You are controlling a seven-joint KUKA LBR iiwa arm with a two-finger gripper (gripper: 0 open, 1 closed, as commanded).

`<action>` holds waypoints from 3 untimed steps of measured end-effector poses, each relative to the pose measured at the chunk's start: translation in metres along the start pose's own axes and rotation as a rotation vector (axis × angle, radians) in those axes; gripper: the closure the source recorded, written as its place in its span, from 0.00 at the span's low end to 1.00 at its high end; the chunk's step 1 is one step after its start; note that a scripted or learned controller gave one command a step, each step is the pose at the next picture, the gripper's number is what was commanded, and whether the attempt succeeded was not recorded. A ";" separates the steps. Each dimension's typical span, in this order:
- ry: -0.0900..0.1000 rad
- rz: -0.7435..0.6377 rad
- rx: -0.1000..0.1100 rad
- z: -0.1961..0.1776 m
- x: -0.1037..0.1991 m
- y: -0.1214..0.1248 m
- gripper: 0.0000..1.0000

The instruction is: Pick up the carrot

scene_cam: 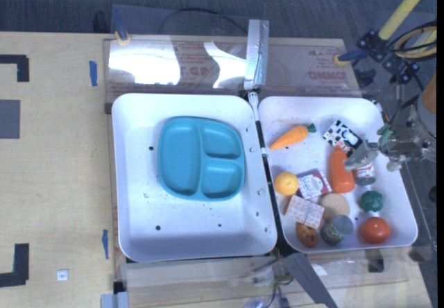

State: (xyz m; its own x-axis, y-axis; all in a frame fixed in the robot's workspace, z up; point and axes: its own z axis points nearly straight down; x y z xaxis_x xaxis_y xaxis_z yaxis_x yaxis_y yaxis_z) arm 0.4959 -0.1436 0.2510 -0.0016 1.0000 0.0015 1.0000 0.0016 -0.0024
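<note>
Carrot (289,137): I am seeing it lying in the right bin (399,192), upper left part, leaf end pointing toward the back right; nothing is touching it.
Nearest items: a black-and-white patterned pack (342,134) is lying to its right; a yellow lemon (286,183) is sitting below it, near the bin's left wall.
Gripper (364,154): I am watching it hanging over the right side of the same bin, well apart from the carrot.
Jaws: I cannot tell whether they are spread or pressed together; the tip is appearing blurred against a small can (364,174).
Other contents: an orange-red sausage-shaped item (340,170) is lying just left of the gripper; a tomato (375,229) is sitting in the front right corner.
Left bin (132,182): it is holding a blue divided plate (201,158).
</note>
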 end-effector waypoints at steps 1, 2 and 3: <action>-0.002 -0.265 -0.002 0.045 0.030 0.054 0.00; -0.002 -0.308 -0.004 0.058 0.067 0.120 0.00; -0.004 -0.189 -0.007 0.047 0.049 0.154 0.00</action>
State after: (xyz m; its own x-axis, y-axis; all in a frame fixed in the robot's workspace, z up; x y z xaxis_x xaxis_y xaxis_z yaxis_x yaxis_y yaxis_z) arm 0.6501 -0.0946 0.2036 -0.1900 0.9818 -0.0022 0.9818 0.1900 0.0042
